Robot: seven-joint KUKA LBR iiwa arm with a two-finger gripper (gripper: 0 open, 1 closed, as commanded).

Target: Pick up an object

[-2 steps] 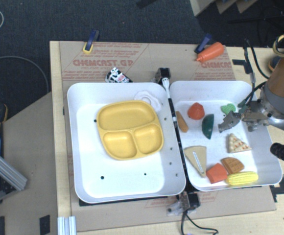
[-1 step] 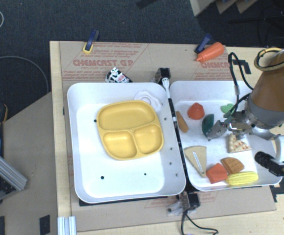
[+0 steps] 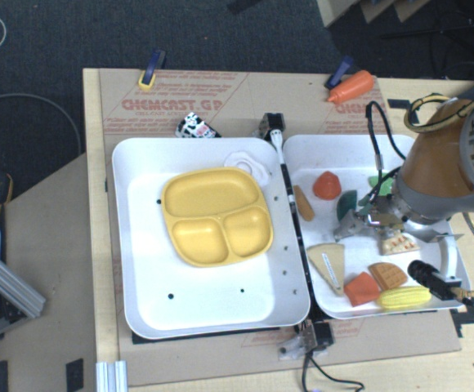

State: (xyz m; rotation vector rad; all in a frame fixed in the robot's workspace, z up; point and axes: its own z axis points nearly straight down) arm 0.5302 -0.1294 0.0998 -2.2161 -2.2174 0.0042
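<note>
Toy food lies scattered in the right bin, right of frame centre.
Gripper reaches low among the pieces; its grip state cannot be told.

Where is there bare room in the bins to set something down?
Left bin: bare floor below the yellow tray, toward the near rim, and a strip along its left side. Right bin: crowded with toy food and the end effector; bare patch only at its far-left corner, above the tomato.
</note>
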